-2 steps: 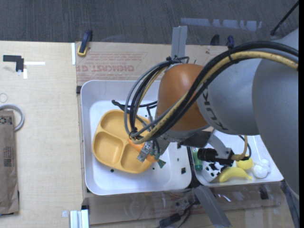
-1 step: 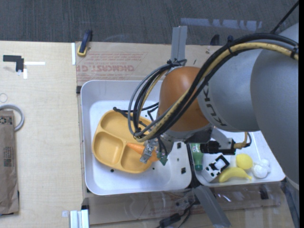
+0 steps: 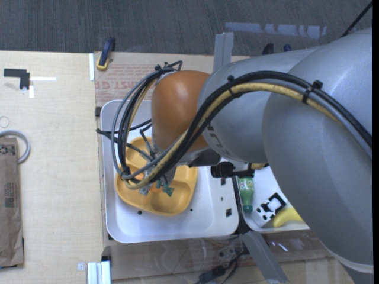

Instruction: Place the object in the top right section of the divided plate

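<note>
The big grey arm reaches in from the right and covers most of both bins. Its orange band hangs over the left bin, and a bundle of black and yellow cables runs down to the wrist. Under it lies the divided plate, yellow, inside the left bin; I see only its lower and left parts, the rest is behind the arm.

The tool is low over the plate, approx. in its middle. Something small, green and orange, shows just there at the plate surface, but I cannot say if it is the object or a part of the tool. Also I cannot tell the state of the tool, the cables and wrist hide it.

In the right bin I see a green bottle, a black and white tag and a yellow thing, near each other, partly under the arm. On the tabletop at left lies a brown paper bag.

My judgement about the task: the arm is already at the plate, so the carry seems done or nearly done, and the placing is the step in hand. Which section the tool stands over I cannot confirm, the top right section is hidden. Still left, as far as I see: release and retreat, then check the object sits in the correct section
</note>
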You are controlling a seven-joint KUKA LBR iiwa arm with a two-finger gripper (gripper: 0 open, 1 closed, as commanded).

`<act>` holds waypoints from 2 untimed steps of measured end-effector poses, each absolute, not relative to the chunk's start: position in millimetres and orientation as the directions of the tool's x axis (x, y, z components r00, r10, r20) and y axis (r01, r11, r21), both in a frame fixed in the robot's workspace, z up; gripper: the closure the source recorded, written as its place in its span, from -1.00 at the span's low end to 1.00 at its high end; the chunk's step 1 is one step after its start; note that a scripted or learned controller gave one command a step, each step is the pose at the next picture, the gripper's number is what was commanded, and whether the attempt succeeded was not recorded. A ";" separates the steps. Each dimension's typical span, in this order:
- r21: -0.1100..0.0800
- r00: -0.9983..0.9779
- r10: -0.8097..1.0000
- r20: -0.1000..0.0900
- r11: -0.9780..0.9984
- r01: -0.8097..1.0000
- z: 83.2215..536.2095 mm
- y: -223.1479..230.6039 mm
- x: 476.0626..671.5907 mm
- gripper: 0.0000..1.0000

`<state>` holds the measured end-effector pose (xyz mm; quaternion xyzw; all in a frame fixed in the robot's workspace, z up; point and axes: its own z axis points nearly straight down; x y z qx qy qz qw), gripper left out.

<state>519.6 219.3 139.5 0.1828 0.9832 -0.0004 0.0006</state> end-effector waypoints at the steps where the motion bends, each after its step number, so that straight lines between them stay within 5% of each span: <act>1: -0.003 -0.943 0.332 0.001 0.943 0.332 138.9 227.6 502.7 1.00; 2: -0.002 -0.961 0.276 0.001 0.961 0.276 162.9 227.3 478.2 1.00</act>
